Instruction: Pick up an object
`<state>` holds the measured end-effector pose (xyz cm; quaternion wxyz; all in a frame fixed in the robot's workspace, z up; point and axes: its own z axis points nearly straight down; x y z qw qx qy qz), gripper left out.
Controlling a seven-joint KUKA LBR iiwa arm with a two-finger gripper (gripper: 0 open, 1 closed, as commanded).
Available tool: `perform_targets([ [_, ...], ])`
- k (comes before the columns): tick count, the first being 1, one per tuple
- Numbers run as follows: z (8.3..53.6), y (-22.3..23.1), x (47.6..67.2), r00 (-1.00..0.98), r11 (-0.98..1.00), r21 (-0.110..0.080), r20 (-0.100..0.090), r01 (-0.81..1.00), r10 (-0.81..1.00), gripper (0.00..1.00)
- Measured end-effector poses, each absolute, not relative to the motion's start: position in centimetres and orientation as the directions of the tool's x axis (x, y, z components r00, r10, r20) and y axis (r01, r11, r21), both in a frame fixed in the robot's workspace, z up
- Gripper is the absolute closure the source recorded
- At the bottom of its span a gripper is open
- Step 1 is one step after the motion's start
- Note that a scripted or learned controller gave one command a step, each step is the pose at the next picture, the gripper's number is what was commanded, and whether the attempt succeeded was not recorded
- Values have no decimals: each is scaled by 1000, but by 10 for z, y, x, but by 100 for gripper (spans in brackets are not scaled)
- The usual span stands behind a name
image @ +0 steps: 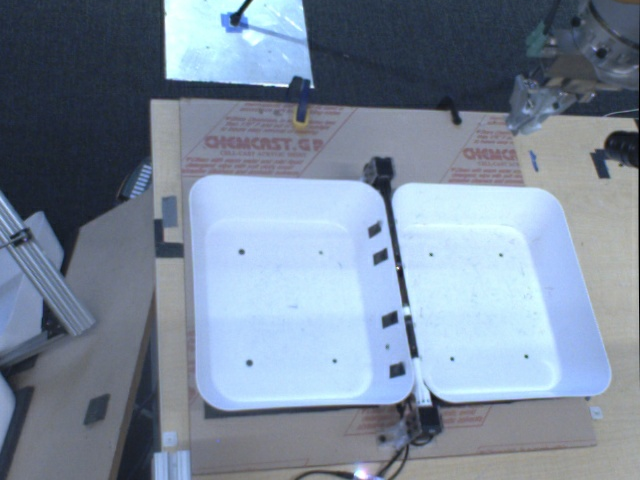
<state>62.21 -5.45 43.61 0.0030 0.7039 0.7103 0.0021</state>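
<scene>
**Tool parked high at upper right, target yet to be found**

Camera view. Hangs at the upper right of the frame: tool (528,108), under the grey arm (610,18), above the far edge of the surface (600,228) and beyond the back rim of the right bin (490,298). Well apart from both bin floors. Cannot tell whether wide or narrow; too small and too blurred at that corner.

Cannot tell where an object for picking lies. Plain white with a few small dark dots across the left bin (290,298) and the right bin alike; possibly holes or marks, not judged graspable.

For a good step: settle on a target before any descent. Keep travel above the rims, then come straight down over the chosen spot, away from the sloped walls and from the black clips (385,258) along the seam at centre frame. Avoid closing on bare floor. Check for something actually between the pads before lifting.

Hard to make out: most of the arm, cut off by the top and right edges. Red lettering on the brown sheet (270,143) under the bins, partly covered. Yellow and blue piece (299,103) at upper centre left, purpose unclear. Wiring at the bottom edge, tangled and cropped.
</scene>
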Motion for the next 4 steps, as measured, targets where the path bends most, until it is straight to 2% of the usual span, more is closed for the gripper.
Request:
perform_targets([
  [1, 265, 23, 643, -10, 10, -13, 3, 1000, 1000, 100],
  [2, 343, 132, 613, -15, 15, 8, 5, 1000, 1000, 100],
  [3, 502, 173, 616, -10, 9, 21, 7, 1000, 1000, 100],
  [4, 438, 133, 644, 2, -2, -3, -2, 1000, 1000, 100],
])
